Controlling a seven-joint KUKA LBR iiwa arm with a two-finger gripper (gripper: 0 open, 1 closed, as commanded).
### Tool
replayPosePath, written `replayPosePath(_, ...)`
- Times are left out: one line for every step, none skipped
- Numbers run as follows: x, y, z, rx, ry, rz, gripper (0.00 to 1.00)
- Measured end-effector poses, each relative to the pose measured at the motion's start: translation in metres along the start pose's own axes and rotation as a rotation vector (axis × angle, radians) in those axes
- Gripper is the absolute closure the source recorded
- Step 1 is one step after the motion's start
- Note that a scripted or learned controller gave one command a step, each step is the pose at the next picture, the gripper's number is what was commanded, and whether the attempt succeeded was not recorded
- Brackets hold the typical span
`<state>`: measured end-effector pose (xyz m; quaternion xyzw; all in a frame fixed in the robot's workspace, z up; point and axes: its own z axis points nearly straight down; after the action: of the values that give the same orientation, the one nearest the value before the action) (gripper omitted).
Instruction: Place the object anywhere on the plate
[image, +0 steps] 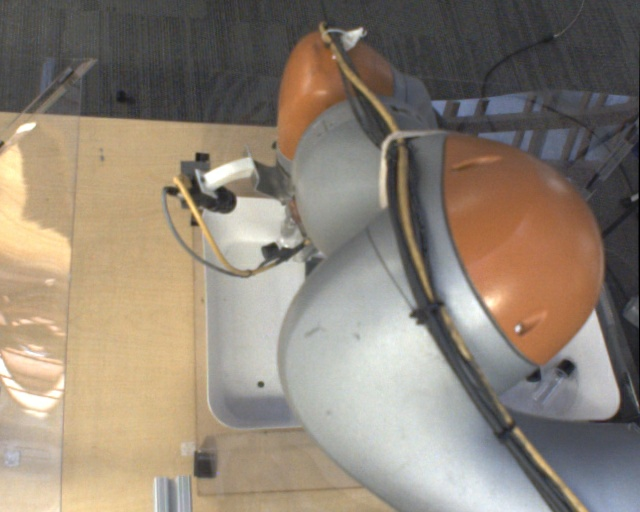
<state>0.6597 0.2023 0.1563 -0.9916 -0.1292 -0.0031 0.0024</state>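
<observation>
The grey arm (400, 330) hides most of the white bin (235, 370) on the desk (120, 300). Whether the jaws are open, closed or gripping anything cannot be told, nor where the object or plate lies relative to them. The risk: a release could miss the plate, since the object may not be held.

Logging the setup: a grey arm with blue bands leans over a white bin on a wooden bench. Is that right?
No: the bands are orange, not blue. The camera view shows the grey arm with orange bands over a white bin on a wooden bench.
</observation>
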Motion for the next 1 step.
replayPosePath(-0.1077, -0.0132, 0.0625, -0.005, 0.012, -0.209, 1.00)
